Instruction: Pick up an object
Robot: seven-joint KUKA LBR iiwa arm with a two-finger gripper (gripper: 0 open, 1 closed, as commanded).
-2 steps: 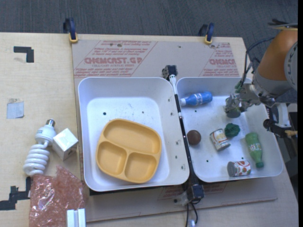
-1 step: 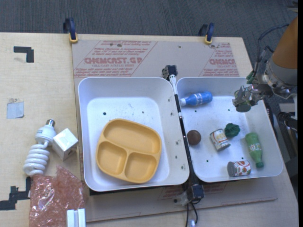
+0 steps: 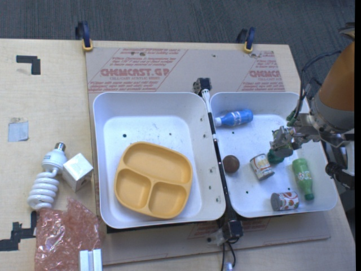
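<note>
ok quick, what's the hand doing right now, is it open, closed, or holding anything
Hand: over the right bin, just above the small can; open or closed cannot be told, and nothing is seen held.

Table [image 3: 45,112]: brown board [image 3: 141,66] clamped on top, carrying two white bins [image 3: 101,151]. Left of board: spiral bulb [image 3: 46,180], white cube [image 3: 78,171], pink bubble wrap [image 3: 65,236].

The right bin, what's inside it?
Right bin holds a blue bottle, brown ball, two cans, green bottle. The gripper covers something dark green.
</note>
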